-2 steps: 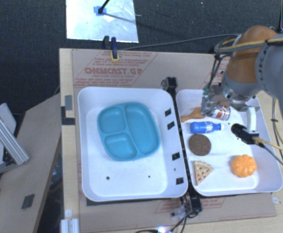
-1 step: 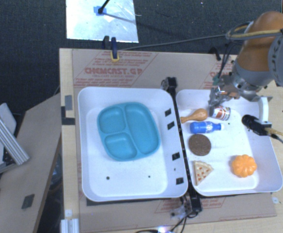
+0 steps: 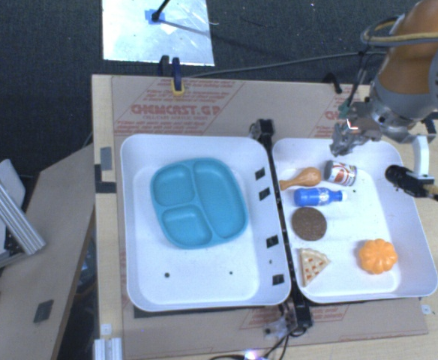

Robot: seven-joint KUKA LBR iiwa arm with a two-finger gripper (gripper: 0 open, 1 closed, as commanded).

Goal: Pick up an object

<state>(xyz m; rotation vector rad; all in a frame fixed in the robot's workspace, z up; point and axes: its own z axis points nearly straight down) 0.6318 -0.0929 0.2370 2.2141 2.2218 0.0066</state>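
Observation:
The right bin point(image 3: 410, 223) holds several small objects. A red-and-white can point(image 3: 341, 173) lies on its side near the back, with a tan drumstick-shaped toy point(image 3: 301, 177) to its left. Just in front of them lies a blue bottle point(image 3: 316, 196). Nearer the front are a brown round cookie point(image 3: 309, 223), a pizza slice point(image 3: 313, 265) and an orange pumpkin point(image 3: 376, 255). My gripper point(image 3: 344, 142) hangs over the back of the right bin, just behind and above the can, and I see nothing in it.
The left bin point(image 3: 140, 276) holds a blue divided plate point(image 3: 199, 201). A black divider with clips point(image 3: 273, 216) runs between the bins. A black fitting with a cable point(image 3: 406, 180) sits at the right bin's right rim.

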